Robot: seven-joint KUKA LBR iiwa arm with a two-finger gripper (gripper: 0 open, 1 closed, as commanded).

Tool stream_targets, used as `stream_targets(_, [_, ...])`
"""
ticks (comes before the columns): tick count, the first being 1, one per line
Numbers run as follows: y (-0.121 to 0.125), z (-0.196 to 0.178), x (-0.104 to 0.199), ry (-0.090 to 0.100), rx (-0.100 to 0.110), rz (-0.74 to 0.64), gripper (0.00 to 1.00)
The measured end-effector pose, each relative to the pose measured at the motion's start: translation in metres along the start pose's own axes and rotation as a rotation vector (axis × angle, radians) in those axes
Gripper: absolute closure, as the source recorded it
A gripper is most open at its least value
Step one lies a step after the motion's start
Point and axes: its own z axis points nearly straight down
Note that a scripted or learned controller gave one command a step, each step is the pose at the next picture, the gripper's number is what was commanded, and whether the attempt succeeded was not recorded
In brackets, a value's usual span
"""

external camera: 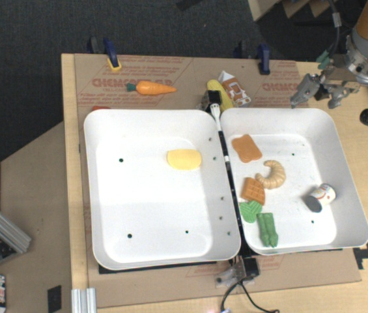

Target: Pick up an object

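Two smooth, glossy white plastic bins (105, 194) on matt brown cardboard sheet (79, 96) (printed red); dark, rough carpet floor (40, 18).

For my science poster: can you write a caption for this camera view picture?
Robot gripper hovers open beyond the right bin of toy food, croissant included.

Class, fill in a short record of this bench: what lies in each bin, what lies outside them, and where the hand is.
left bin: yellow piece
right bin: croissant, waffle, green toys, orange slab, small grey-and-white thing
outside bins: carrot on the board behind the left bin
hand: above the bench, behind the right bin's far edge
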Motion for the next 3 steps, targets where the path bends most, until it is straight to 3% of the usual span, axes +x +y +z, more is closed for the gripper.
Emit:
stream_targets(1, [-0.005, 0.1, -0.05, 0.001, 0.007, 0.004, 0.0])
stream_targets(2, [-0.017, 0.188, -0.064, 0.014, 0.004, -0.001, 0.0])
stream_targets(3, [0.005, 0.184, 0.004, 0.0, -0.002, -0.006, 0.0])
